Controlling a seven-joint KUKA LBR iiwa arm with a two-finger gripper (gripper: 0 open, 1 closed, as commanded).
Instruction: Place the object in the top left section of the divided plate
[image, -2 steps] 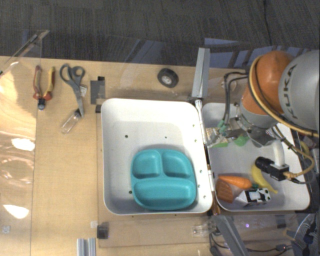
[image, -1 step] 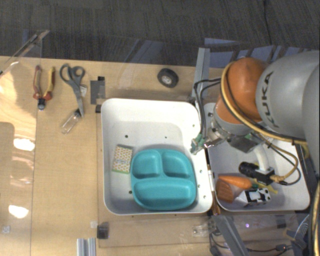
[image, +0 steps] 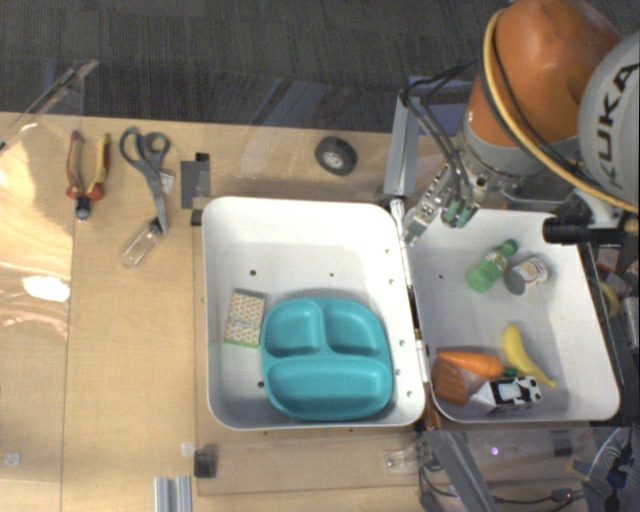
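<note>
Banana (image: 523, 356) — long axis runs diagonally.

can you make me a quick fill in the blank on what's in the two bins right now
1. The teal divided plate lies in the ____ bin.
2. The banana lies in the ____ bin, near the carrot.
3. The colour of the small bottle is ____.
4. The patterned card lies just ____ of the plate.

Missing words: left; right; green; left
</note>
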